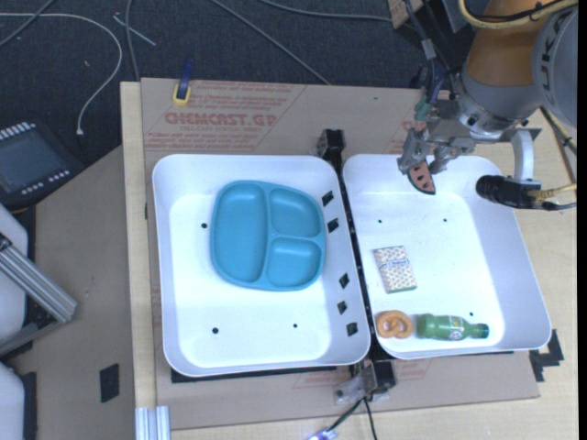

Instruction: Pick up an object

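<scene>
1 small reddish object (426, 179) sits clamped in the end effector (422, 168).

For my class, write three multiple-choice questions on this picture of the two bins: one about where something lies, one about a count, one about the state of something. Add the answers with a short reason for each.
1. Where does the blue plate lie?
A. In the left bin
B. In the right bin
C. On the floor

2. How many things lie at the near side of the right bin?
A. One
B. Three
C. Six

3. How does the green bottle rest?
A. Upright
B. On its side
C. Inside the plate

Answers:
1 A: the plate sits within the left bin.
2 B: a small box, a pretzel and the bottle.
3 B: its length runs along the bin floor, beside the pretzel.
</scene>
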### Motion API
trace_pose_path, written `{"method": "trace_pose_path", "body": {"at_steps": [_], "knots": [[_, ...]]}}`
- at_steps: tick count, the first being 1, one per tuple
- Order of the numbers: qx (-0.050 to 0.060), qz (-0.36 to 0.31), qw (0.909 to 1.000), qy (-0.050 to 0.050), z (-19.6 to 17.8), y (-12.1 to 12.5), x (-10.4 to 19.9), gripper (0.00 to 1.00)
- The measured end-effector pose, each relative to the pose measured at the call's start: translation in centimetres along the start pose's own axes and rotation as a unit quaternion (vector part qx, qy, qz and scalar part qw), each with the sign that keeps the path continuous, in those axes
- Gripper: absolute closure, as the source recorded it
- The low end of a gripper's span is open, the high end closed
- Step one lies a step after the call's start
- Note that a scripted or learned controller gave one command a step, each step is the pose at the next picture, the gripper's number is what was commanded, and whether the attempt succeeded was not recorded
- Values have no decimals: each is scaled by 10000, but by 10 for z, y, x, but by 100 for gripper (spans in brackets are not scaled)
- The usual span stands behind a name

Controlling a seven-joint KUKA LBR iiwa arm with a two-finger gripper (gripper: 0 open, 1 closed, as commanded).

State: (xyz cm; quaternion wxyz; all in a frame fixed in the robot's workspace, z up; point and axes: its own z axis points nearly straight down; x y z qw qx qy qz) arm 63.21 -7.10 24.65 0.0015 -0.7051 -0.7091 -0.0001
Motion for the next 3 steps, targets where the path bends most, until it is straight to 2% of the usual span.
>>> {"method": "trace_pose_path", "body": {"at_steps": [3], "knots": [[-14, 0, 10000, -2, -7, 5, 145, 100]]}}
